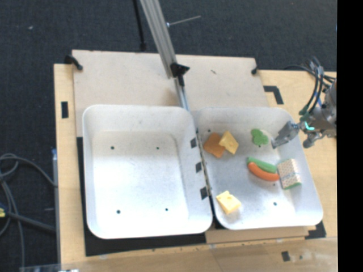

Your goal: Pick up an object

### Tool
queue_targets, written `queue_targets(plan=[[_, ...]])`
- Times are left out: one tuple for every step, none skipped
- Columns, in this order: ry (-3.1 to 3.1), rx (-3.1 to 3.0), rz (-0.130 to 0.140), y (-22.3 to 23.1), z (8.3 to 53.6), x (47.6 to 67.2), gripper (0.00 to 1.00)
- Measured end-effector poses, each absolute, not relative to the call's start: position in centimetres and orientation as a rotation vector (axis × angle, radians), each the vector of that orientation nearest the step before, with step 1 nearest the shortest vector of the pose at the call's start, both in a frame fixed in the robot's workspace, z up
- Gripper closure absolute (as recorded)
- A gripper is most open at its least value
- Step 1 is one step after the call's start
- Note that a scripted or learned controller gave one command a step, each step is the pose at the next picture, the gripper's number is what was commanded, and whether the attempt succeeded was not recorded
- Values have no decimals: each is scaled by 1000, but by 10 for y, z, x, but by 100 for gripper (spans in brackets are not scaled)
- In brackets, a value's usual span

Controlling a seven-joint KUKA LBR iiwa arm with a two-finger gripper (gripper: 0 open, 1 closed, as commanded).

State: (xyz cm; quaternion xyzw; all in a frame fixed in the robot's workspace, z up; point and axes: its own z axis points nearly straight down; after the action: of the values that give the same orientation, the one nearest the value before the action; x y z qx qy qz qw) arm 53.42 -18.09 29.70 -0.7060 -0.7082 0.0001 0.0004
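Observation:
The right bin (300,208) holds several small objects. A brown wedge (213,145) and a yellow block (229,142) touch each other near its left wall. A small green piece (260,136) lies further right. An orange and green carrot-like toy (262,170) lies beside a speckled block (289,173). Another yellow block (228,202) sits near the front left corner. My gripper (296,137) hangs over the bin's right rim, open, fingers spread with nothing between them, just right of the green piece.
The left bin (96,123) sits beside the right one, their walls meeting in the middle. A slanted metal rail (160,33) rises from the back. Cables (313,92) run along the right side near the arm.

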Motion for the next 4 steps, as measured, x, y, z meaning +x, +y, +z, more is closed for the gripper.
queue_targets(plan=[[-2226, -2220, -4, -181, 299, 535, 0], [-2221, -2224, 4, -183, 255, 528, 0], [-2220, -2223, 5, -183, 203, 518, 0], [-2217, -2222, 6, -180, 144, 511, 0]])
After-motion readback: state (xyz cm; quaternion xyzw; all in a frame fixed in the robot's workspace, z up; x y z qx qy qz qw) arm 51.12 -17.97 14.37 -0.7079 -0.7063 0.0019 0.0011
